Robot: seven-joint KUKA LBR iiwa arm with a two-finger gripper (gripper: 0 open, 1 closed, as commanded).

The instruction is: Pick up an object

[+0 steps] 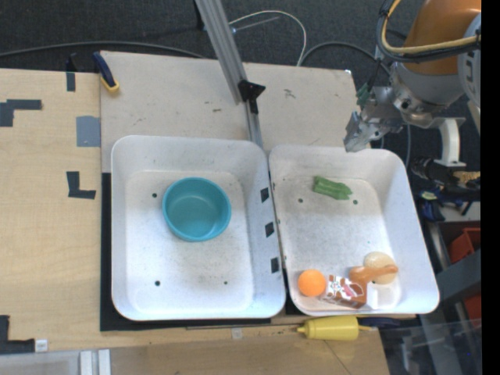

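My gripper (356,137) hangs above the far right rim of the right bin (406,209), with nothing visible in it. A green pod-shaped object (332,187) lies in the far part of that bin, below and left of the gripper. An orange ball (312,283) rests at the near edge. Beside it lie a small red-and-white packet (344,289), a tan and orange piece (373,269) and a white block (382,294). A teal bowl (196,208) stands in the left bin (133,233).
A yellow bottle-like object (333,329) lies on the bench just in front of the right bin. A slanted metal pole (226,49) rises behind the bins' shared divider. Cables run across the dark floor at the back.
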